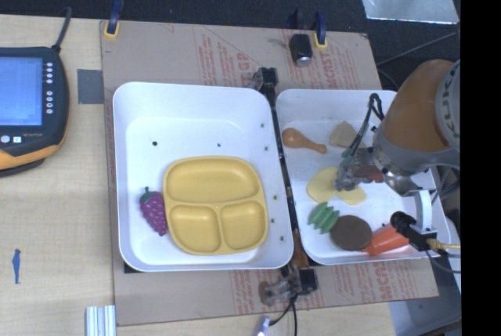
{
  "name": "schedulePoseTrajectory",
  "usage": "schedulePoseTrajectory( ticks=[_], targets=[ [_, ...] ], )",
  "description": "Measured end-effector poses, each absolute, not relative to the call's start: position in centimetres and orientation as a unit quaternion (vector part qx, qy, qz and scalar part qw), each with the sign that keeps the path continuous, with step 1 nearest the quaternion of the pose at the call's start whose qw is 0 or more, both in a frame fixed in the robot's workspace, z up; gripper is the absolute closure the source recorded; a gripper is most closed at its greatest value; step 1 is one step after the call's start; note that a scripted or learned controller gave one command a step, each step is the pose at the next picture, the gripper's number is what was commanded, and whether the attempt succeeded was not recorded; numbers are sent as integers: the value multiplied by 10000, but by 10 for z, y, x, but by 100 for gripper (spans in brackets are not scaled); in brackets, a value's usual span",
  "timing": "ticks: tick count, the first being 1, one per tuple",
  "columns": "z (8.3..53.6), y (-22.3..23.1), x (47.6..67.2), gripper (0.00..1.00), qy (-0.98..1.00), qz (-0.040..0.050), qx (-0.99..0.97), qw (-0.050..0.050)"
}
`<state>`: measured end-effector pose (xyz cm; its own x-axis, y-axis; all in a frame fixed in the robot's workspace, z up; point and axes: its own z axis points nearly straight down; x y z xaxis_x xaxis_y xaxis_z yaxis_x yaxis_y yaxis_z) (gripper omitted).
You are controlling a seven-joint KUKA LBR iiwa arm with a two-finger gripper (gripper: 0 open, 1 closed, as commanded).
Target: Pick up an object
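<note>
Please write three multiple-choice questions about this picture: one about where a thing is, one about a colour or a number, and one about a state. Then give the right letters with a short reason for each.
1. Where do the purple grapes lie?
A. in the left bin, beside the yellow tray
B. in the right bin
C. on the cardboard

2. How many compartments has the yellow tray?
A. two
B. three
C. five

3. How does the gripper stand?
A. low over the pale yellow piece in the right bin
B. above the left bin
C. outside both bins

Answers:
1 A: they lie at the tray's left edge, in the left bin.
2 B: one wide, two smaller.
3 A: it is at the pale yellow piece in the right bin.
</note>
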<state>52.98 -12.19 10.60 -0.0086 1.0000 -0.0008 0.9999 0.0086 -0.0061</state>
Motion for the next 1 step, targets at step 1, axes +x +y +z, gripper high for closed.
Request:
schedulePoseTrajectory(
  ticks=[1],
  targets=[
    [142, -151, 531, 100, -7081, 8, -7061, 9]
  ],
)
